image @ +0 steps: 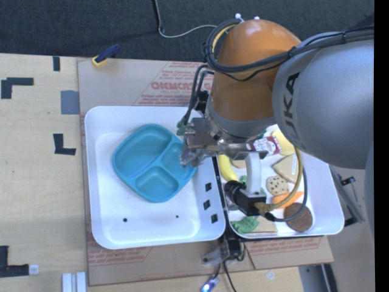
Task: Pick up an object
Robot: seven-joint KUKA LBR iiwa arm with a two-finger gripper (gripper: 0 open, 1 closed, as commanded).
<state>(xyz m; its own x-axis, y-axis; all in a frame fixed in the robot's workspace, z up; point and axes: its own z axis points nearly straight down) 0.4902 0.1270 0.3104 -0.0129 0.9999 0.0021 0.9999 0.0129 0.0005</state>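
Observation:
A blue three-compartment plate (149, 163) lies tilted in the left white bin (97, 181). My gripper (189, 154) hangs over the plate's right rim, close to the wall between the two bins. The grey metal of the gripper body covers that edge of the plate, so I cannot see whether it touches the plate. The right bin (334, 193) holds several toy foods: a yellow banana (226, 168), a pale cracker (285, 166), a dotted biscuit (277, 184), an orange carrot (290, 198), a brown round cookie (299, 218) and a green piece (246, 225).
The arm's orange band and grey body cover the back of the right bin. A red and white packet (265, 145) peeks out under the arm. The bins rest on brown cardboard (121, 81), where a yellow and blue clip (104, 55) lies at the back left.

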